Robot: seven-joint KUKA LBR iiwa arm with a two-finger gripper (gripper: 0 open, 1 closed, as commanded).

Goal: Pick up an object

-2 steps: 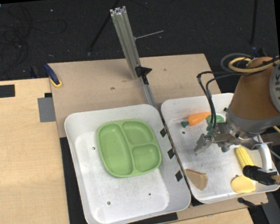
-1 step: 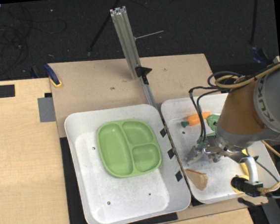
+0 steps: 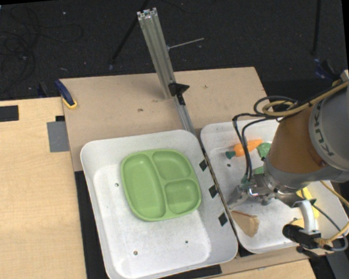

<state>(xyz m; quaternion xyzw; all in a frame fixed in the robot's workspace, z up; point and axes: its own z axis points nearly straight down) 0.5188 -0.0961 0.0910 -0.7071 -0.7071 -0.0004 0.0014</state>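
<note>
**Robot arm low over the right bin, beside a tan wedge**

Seen from above at a slant, two shallow white bins sat side by side on a pale wooden surface. The left bin held one thing, a green plate with three compartments, lying flat near the bin's middle.

The grey arm, with its orange band, reached in from the right and bent down into the right bin. Its bulk hid much of that bin's floor. The end effector hung low near the bin's left wall. Whether it was open or closed could not be told, and nothing could be seen held in it.

The loose things to pick from all lay in the right bin. A tan wedge rested on the floor just below the end effector, very close to it, though contact could not be confirmed. Farther back, an orange piece and a green piece lay close together, partly behind the arm.

Judging by the low pose, the wedge looked like the likely target, and the pick appeared not yet made.
</note>
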